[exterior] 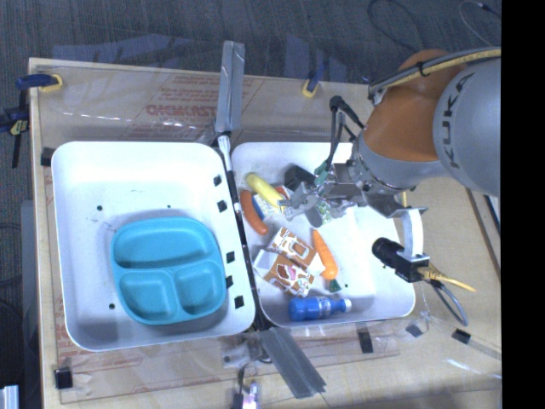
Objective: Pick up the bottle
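Lowest in the frame, we see the blue bottle (317,308) lying in the right bin (387,301), below cartons (288,262) and carrot (324,256). Left bin (77,177) holds a blue tray (168,268). Gripper (308,203) hovers mid-frame; we cannot tell its opening.

Below the metal-looking claw (308,204) lie a glossy blue plastic bottle (317,308) and printed, perhaps paper, packets (288,262), in a smooth white plastic bin (387,292), while left of it sits a matt blue plastic tray (168,268).
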Controlling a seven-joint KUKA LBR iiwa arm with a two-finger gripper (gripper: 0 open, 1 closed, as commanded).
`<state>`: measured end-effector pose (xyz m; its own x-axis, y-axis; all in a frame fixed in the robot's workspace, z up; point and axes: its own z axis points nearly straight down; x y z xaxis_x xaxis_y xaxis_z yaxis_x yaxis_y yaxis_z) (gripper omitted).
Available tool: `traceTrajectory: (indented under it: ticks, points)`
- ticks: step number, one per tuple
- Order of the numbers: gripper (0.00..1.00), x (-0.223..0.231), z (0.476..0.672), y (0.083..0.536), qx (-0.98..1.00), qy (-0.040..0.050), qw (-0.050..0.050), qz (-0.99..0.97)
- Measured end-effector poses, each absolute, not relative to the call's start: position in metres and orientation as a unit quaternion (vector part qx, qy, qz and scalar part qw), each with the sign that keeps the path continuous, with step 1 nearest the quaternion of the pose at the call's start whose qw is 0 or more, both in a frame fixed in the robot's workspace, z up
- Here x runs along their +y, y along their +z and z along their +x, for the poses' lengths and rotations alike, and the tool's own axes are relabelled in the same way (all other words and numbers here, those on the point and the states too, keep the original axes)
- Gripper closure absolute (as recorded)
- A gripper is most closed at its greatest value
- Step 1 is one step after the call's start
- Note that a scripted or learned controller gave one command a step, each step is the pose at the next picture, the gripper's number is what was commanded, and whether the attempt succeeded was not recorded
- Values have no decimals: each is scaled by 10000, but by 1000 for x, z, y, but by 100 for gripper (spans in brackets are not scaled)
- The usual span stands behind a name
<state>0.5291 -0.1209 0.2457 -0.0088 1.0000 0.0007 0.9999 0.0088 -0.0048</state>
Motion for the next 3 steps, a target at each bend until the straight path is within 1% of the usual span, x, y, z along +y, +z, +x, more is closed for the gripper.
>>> traceTrajectory:
  ticks: [1, 2, 3]
  points:
    - [0, -161, 505, 164, -7650, 10, 15, -6440]
    - [0, -94, 478, 309, -7589, -1, -4, -6512]
    - [0, -49, 488, 220, -6278, 25, 20, -7783]
